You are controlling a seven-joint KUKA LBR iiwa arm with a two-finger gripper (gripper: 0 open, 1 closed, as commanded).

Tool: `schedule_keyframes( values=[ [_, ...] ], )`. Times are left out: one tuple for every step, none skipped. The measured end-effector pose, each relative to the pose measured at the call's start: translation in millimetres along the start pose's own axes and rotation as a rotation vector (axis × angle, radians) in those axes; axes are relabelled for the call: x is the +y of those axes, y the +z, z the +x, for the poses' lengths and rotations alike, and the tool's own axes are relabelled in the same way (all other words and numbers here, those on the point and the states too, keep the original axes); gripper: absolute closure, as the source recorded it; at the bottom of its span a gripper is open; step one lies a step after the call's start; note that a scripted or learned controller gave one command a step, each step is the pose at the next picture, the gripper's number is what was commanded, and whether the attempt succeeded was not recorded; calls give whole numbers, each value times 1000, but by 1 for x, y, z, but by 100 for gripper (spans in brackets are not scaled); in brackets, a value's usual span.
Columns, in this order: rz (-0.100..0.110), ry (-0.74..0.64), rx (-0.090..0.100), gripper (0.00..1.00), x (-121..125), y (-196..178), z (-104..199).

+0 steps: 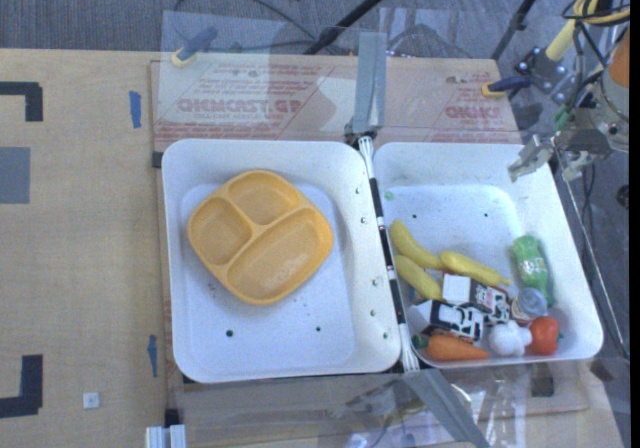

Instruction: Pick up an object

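Observation:
My gripper (549,162) hangs over the far right corner of the right bin (450,206), open, with nothing between its fingers. The objects lie in a pile at that bin's near end, well below the gripper: two yellow bananas (415,248), a green bottle (530,263), an orange carrot (455,347), a red tomato (544,333), a white garlic-like ball (507,338) and a black-and-white box (455,316). A yellow divided plate (260,236) rests in the left bin (195,336).
A grey divider (385,256) runs between the two bins. A clear sheet (260,66) with red lettering stands behind them. Tripod legs and cables (590,6) crowd the floor at the back right, beside the arm.

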State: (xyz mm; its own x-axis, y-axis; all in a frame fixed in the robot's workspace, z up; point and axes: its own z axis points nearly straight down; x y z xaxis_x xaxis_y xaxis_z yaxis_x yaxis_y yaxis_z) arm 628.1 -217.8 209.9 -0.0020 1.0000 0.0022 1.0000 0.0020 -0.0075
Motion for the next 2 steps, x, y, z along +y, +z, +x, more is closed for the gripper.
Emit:
schedule_keyframes(
  values=[
    [-10, -78, 12, 0, -41, 116, 7],
    [-21, 148, 20, 0, -73, 121, 12]
  ],
)
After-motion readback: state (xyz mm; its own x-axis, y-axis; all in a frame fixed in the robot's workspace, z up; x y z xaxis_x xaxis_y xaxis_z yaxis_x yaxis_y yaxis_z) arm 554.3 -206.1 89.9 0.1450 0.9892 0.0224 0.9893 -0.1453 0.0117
